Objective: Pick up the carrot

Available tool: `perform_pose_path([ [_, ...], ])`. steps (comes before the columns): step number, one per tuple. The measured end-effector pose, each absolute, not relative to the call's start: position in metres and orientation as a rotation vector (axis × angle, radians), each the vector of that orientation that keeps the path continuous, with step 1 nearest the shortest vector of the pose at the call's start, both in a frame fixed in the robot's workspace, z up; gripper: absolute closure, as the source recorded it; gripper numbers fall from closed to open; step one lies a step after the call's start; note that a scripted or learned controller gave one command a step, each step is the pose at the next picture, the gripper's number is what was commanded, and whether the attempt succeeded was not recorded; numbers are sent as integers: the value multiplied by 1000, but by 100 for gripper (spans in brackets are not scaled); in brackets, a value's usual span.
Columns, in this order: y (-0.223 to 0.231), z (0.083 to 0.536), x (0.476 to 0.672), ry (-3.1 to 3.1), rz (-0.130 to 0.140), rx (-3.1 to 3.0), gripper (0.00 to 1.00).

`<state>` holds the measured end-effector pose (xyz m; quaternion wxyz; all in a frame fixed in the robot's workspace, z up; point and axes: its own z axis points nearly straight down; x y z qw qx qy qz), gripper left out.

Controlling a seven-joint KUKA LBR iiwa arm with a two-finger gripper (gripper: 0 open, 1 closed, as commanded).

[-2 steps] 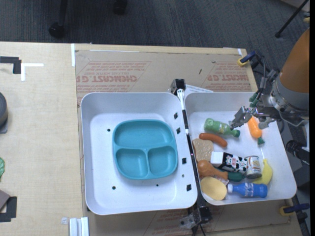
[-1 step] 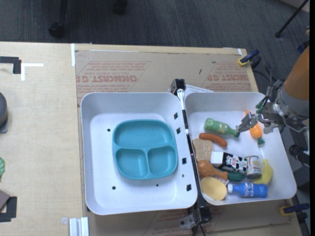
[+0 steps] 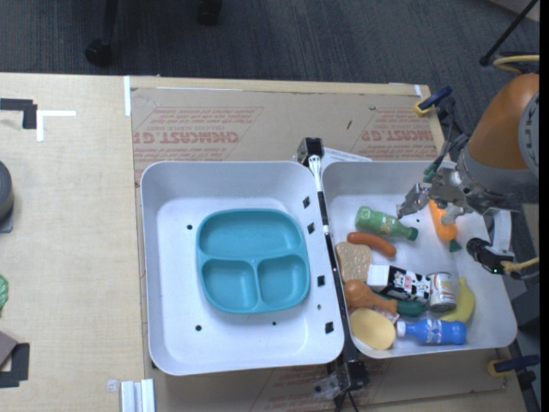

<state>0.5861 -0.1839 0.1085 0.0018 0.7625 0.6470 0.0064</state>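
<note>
The carrot (image 3: pixel 443 226) is a short orange piece lying near the far right wall of the right bin (image 3: pixel 502 316). My gripper (image 3: pixel 434 202) hangs directly over its upper end, at the end of the grey arm with the orange band (image 3: pixel 506 136). The gripper's body covers part of the carrot, so I cannot make out whether the two are touching. Just left of the gripper lies a green bottle (image 3: pixel 386 223).
The right bin also holds a sausage (image 3: pixel 371 242), bread slice (image 3: pixel 352 260), cow-print carton (image 3: pixel 400 282), can (image 3: pixel 442 291), banana (image 3: pixel 464 302), blue bottle (image 3: pixel 433 331), drumstick (image 3: pixel 367 296) and a yellow round piece (image 3: pixel 373 329). A teal divided plate (image 3: pixel 253 261) sits in the left bin (image 3: pixel 167 230).
</note>
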Motion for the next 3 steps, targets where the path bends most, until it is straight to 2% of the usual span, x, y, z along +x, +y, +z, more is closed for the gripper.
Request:
perform_pose_path([
  [1,-185,115,585,2029,12,2395,100],
  [2,-209,94,555,2470,0,1940,100],
  [3,-160,152,571,2555,0,1823,100],
])
